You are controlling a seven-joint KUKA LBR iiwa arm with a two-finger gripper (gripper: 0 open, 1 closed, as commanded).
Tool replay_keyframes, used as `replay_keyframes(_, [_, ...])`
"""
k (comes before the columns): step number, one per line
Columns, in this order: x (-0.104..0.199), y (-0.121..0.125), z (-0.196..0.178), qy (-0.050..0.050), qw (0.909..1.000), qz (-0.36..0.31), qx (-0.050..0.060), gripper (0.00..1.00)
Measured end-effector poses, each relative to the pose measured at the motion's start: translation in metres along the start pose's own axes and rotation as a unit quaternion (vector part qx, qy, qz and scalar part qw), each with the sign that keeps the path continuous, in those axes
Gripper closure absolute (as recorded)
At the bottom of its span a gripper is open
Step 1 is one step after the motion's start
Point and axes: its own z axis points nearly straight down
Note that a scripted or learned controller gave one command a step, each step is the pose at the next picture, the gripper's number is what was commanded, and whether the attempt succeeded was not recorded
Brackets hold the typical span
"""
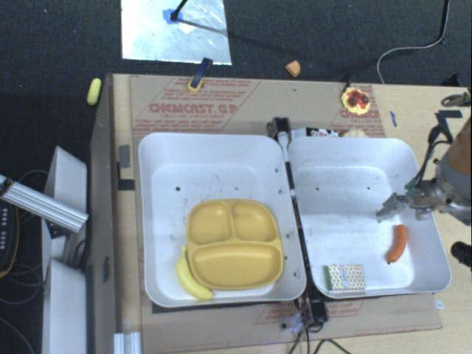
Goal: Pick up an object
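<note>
An orange sausage (397, 243) lies near the right wall of the right bin (346, 161). A small green-and-white patterned block (346, 276) rests at that bin's front edge. My gripper (399, 203) hovers just above and slightly left of the sausage, open, with nothing between its fingers. The grey arm (456, 186) comes in from the right edge. In the left bin (169, 161) sits a yellow divided plate (234, 243), with a yellow banana (190, 279) against its front left corner.
A black divider (290, 198) runs between the two bins. On the cardboard behind them lie a small pizza toy (356, 99), a blue-and-yellow tool (198, 74) and an orange piece (293, 68). A yellow item (94, 91) lies off the bench's left corner.
</note>
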Motion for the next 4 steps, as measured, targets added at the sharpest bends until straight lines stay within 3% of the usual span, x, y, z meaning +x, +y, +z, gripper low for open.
replay_keyframes(1, [-0.01,-0.005,0.07,-0.004,1.0,0.001,-0.005,0.0])
replay_keyframes(2, [-0.007,-0.03,-0.045,-0.001,1.0,0.0,-0.003,0.0])
replay_keyframes(3, [-0.007,-0.032,0.076,0.001,1.0,0.0,0.0,0.0])
replay_keyframes(4, [-0.007,-0.03,0.065,0.0,1.0,0.0,-0.002,1.0])
